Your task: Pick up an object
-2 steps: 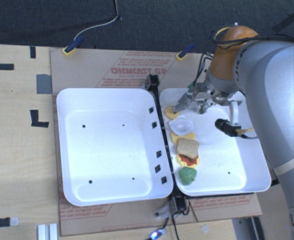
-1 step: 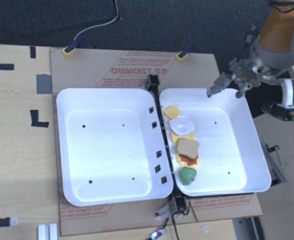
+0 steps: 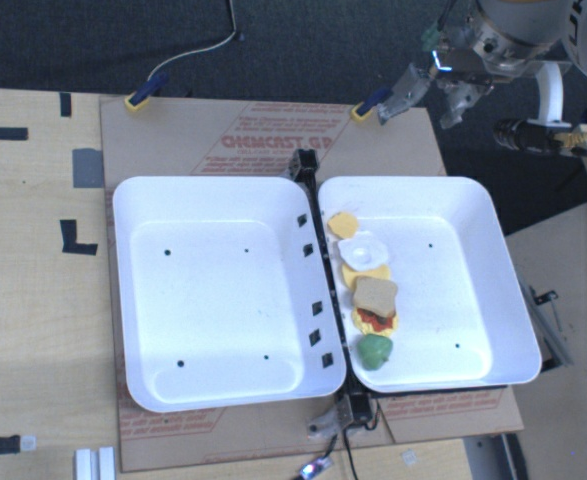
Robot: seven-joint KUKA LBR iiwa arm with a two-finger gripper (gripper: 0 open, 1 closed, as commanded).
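Toy food lies in a row along the left side of the right bin (image 3: 473,268): a yellow round piece (image 3: 343,225), a white fried egg (image 3: 363,253), a sandwich with brown bread (image 3: 375,300) and a green piece (image 3: 374,351). My gripper (image 3: 430,96) hangs high above the bench beyond the right bin's far edge, well away from the food. Its two fingers (image 3: 409,88) are spread apart with nothing between them.
The left bin (image 3: 213,288) sits beside the right one, joined by a black clip strip (image 3: 318,288). Both rest on a cardboard sheet (image 3: 263,138). A cable with yellow clips (image 3: 145,92) runs across the dark back area.
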